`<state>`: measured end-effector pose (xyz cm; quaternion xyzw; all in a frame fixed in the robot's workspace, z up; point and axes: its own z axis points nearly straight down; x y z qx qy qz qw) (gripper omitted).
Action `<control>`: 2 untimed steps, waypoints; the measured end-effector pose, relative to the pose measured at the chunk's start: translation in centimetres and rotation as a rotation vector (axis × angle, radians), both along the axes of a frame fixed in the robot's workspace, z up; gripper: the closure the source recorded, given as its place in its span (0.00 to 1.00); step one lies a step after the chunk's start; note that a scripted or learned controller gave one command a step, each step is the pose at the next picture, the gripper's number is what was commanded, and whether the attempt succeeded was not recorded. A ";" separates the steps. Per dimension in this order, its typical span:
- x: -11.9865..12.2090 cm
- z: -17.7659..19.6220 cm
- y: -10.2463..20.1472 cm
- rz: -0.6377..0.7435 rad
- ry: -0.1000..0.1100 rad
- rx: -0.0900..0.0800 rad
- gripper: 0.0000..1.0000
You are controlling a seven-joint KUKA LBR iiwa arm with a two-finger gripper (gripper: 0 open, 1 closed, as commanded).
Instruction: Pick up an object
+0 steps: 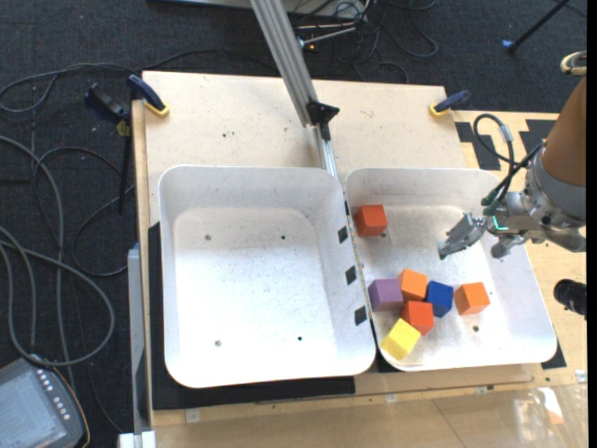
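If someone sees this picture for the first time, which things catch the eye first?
The bright blocks in the right bin: a cluster of purple block, blue block, yellow block and two orange ones, plus single orange blocks apart. The gripper hangs above that bin, holding nothing.

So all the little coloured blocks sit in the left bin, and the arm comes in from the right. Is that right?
Not quite. The blocks lie in the right bin, not the left: the lone orange block near its back and a cluster around the blue block toward the front. The camera view shows it. The arm does come in from the right.
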<state>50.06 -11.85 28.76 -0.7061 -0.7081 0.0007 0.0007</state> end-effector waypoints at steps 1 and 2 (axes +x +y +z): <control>0.0 0.2 0.0 -0.002 -0.003 0.000 0.00; 0.3 -4.2 -0.2 -0.004 0.003 0.000 0.00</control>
